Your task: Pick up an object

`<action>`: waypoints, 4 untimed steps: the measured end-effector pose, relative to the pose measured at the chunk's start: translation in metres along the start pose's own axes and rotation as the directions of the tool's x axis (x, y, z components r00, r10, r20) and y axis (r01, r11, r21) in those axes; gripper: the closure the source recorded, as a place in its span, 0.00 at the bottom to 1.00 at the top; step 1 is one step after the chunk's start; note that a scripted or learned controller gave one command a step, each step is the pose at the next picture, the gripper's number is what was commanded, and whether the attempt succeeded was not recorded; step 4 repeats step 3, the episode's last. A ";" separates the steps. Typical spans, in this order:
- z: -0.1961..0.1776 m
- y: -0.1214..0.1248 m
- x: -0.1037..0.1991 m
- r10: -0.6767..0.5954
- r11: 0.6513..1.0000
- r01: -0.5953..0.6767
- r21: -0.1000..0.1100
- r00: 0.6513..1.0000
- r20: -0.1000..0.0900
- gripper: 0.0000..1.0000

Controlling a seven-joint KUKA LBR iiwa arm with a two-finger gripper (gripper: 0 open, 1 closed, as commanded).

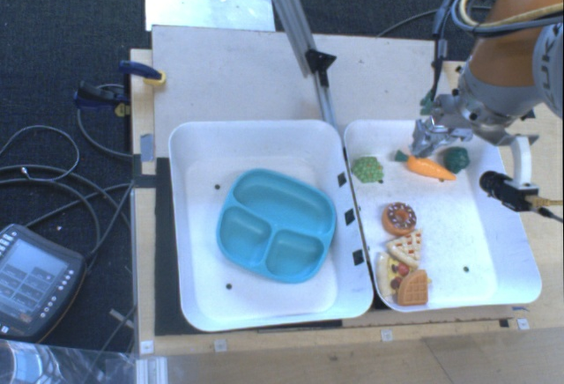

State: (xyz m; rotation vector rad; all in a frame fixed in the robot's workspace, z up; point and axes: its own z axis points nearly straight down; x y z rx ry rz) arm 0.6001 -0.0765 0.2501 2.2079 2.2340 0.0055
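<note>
Orange toy carrot [429,167]: upper right bin [511,272]; likely light, rigid, slick; grip yours mid-body, across its width.
Gripper [429,141]: just above carrot; finger spread unclear.

One fixed camera watches my bench from above, looking down at a slant rather than plumb. It stands far enough back to take in both white bins whole: the left bin [189,197] at centre frame, the right bin [493,259] toward the lower right. Bench board [229,74] fills the upper middle; dark floor and cables lie along the left edge. My arm [515,30] enters from the upper right of the frame. A slanted metal pole [291,8] crosses the upper centre.
</note>
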 end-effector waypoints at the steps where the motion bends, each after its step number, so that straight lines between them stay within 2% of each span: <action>1: 0.011 0.009 0.059 0.000 1.000 0.000 0.002 1.000 0.000 1.00; 2: 0.012 0.006 0.123 0.000 1.000 0.000 0.002 1.000 -0.001 1.00; 3: 0.018 -0.001 0.174 0.001 1.000 -0.001 0.003 1.000 0.000 1.00; 4: 0.018 -0.001 0.174 0.001 1.000 -0.001 0.003 1.000 0.000 1.00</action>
